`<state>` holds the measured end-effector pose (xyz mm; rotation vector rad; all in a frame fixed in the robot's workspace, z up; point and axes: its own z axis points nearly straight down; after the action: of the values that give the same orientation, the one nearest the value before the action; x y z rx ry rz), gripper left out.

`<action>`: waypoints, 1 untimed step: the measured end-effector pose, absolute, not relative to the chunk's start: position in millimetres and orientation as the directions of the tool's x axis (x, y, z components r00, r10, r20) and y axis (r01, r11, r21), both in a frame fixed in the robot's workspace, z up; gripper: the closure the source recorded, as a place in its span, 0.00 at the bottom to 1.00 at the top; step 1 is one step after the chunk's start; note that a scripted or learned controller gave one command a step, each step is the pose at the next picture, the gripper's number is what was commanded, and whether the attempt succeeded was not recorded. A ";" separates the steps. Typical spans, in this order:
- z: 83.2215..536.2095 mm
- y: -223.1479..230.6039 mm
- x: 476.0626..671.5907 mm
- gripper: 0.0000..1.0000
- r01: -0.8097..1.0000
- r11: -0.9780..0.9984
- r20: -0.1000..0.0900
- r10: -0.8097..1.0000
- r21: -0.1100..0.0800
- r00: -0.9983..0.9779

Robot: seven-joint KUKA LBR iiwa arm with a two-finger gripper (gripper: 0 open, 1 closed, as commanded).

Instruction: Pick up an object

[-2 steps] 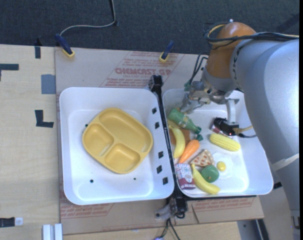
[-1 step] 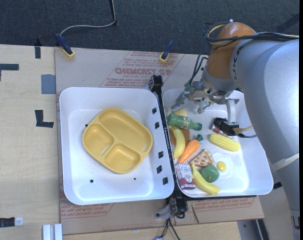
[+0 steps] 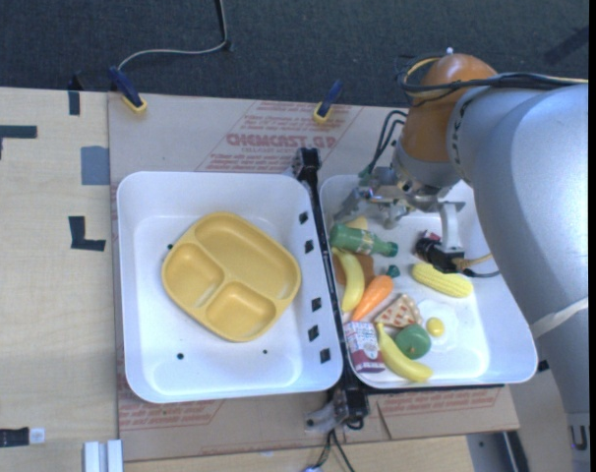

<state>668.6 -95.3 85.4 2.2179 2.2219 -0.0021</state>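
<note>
Camera view is being crossed on its right side by the grey arm (image 3: 534,185), which is being cut off by the picture's edge and is hiding the far right corner of the right bin (image 3: 475,354). The worktop (image 3: 42,264) is being covered in the middle by cardboard, and both bins are resting on it. The left bin (image 3: 123,264) is being occupied by a yellow divided tray (image 3: 231,275). The end effector (image 3: 382,200) is being held low over the back of the right bin, just behind a green bottle (image 3: 362,241). It is being masked by the wrist, so how far it is open cannot be told, and nothing is being seen in its hold. Near the divider, a banana (image 3: 352,278) and a carrot (image 3: 374,298) are lying side by side. A corn cob (image 3: 441,281) is lying to the right, apart from them. Towards the front, a second banana (image 3: 401,360) is lying just beside a small green fruit (image 3: 413,340), too small to be identified.
</note>
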 end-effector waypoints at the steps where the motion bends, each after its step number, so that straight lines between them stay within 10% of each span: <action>1: 96.3 -95.2 669.3 1.00 1.000 0.003 -0.004 1.000 0.003 -0.003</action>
<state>669.3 -95.2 96.3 2.2148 2.2211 -0.0010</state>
